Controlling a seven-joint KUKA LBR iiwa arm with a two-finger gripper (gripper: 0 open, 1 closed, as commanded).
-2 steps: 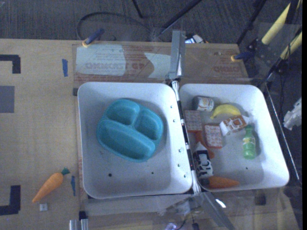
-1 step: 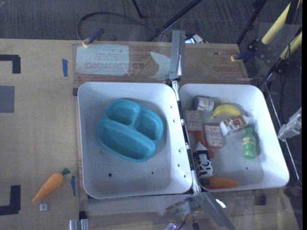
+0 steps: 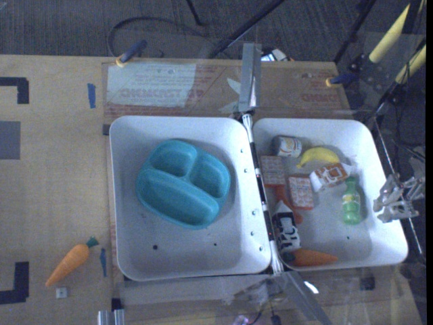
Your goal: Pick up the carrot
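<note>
Carrot (image 3: 314, 256) lies near-horizontal in the right bin (image 3: 389, 175), tip pointing right; tool (image 3: 398, 198) state unclear.

The counter (image 3: 54, 181) is a pale wooden board with black corner marks and strips of blue tape. Two shallow white bins sit side by side on it: the right bin (image 3: 379, 175) lies just beside the jaws (image 3: 399, 198), its outer rim under them, and the left bin (image 3: 125, 202) lies beyond it, farther from the jaws. A carrot (image 3: 70, 261) rests directly on the bare wood, well apart from the jaws, past the left bin's far side.
</note>
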